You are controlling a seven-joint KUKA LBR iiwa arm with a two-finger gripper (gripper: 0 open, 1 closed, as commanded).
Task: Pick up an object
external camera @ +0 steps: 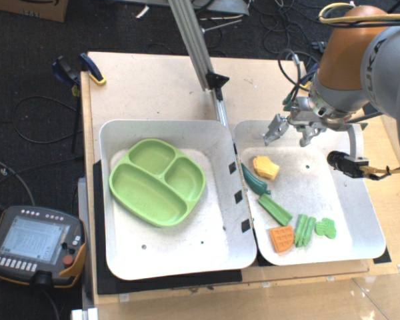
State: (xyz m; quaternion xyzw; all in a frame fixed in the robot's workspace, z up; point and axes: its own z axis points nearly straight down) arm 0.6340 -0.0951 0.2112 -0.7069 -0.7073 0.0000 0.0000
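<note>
The gripper (292, 133) hangs spread wide and holding nothing above the right bin's (360, 235) far edge. Below it lie a yellow chunk (266, 168), dark green strips (265, 197), an orange waffled block (281, 238) and ridged green pieces (313, 229). A smooth, three-compartment green plate (157, 181) sits in the left bin (120, 249).

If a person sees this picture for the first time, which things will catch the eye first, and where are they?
The big grey and orange arm at the upper right draws the eye first, with its pincer open above the far end of the right bin, holding nothing. Next is the green plate with three compartments in the left bin. Then come the small toys in the right bin: a yellow piece, an orange piece and several green ones.
</note>
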